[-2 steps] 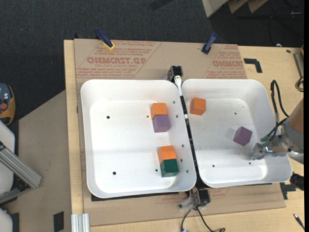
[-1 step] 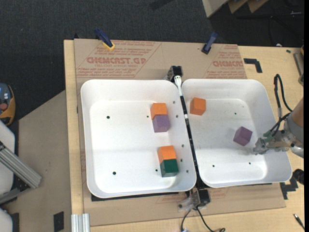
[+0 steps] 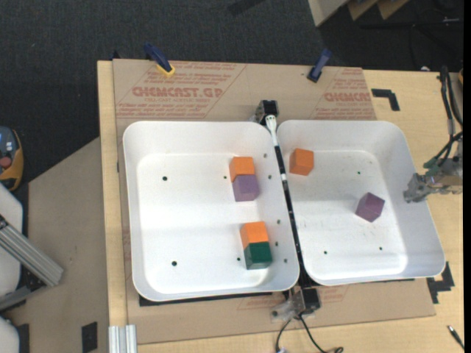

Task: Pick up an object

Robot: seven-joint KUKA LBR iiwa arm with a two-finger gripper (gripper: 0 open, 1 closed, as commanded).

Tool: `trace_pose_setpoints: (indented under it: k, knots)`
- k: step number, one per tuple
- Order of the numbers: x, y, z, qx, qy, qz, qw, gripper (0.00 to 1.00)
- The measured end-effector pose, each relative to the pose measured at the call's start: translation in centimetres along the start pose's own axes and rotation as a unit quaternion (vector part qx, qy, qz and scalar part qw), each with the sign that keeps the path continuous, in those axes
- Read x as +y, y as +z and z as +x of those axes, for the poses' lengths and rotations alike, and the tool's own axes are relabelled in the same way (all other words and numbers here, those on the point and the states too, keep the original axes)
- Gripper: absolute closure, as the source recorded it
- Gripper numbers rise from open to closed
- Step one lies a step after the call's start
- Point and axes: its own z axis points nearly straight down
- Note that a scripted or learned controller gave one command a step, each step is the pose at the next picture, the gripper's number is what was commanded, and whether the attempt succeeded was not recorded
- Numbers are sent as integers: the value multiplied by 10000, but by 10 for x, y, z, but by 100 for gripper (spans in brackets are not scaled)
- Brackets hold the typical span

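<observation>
Here, in the camera view, the task stood at its start: no object had been lifted, and every block rested on a bin floor. Selection, approach, grasp and lift were all judged to be outstanding.

The tool (image 3: 416, 190) sat at the right edge of the right bin (image 3: 419, 219), just outside or over its rim, roughly level with the middle of that bin. Whether it was apart or together could not be told at this size, and nothing was seen clamped in it.

Object positions were as follows:
- A purple block (image 3: 369, 207) lay in the right bin, near the tool and slightly lower in the view. It was the nearest candidate and stood free of the wall.
- An orange block (image 3: 301, 162) lay in the same bin, near its left wall and well apart from the tool.
- In the left bin (image 3: 140, 197), an orange cube (image 3: 242, 167) touched a purple cube (image 3: 246, 187) just beside the dividing rim.
- An orange piece (image 3: 255, 232) touched a green block (image 3: 258, 254) lower in that bin.

The desk (image 3: 110, 197) carried both bins side by side.
</observation>
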Motion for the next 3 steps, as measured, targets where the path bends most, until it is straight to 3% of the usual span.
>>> trace_pose_setpoints:
  k: [1,2,3]
  knots:
    - [-34,37,1,39,21,82,10000,100]
    - [-23,28,0,15,11,44,10000,100]
    - [80,-16,1,0,-20,-8,10000,100]
